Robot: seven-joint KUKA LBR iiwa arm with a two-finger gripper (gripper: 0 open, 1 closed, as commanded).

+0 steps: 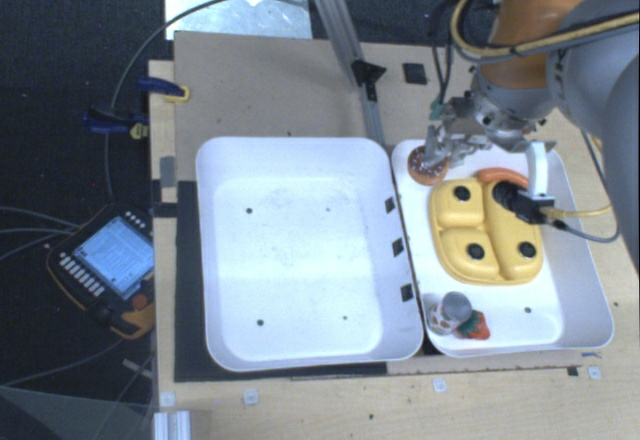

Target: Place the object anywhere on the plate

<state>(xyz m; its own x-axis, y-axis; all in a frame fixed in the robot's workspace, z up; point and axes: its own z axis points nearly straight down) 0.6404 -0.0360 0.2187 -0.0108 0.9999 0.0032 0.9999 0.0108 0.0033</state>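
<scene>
Arm (560,38): looming over the right bin (590,328).
Gripper (437,150): down at the doughnut (429,166); grip unclear.
Plate (487,233): yellow, doughnut not on it yet.

Even, bright overhead light washes out both white bins (290,153), with soft shadows and slightly blurred detail throughout

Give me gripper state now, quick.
gripper: cannot be told; it sits low over the small brown object at the right bin's far left corner, beside the yellow plate.

The arm (560,38) reaches in from the right, wrist lowered.
</scene>
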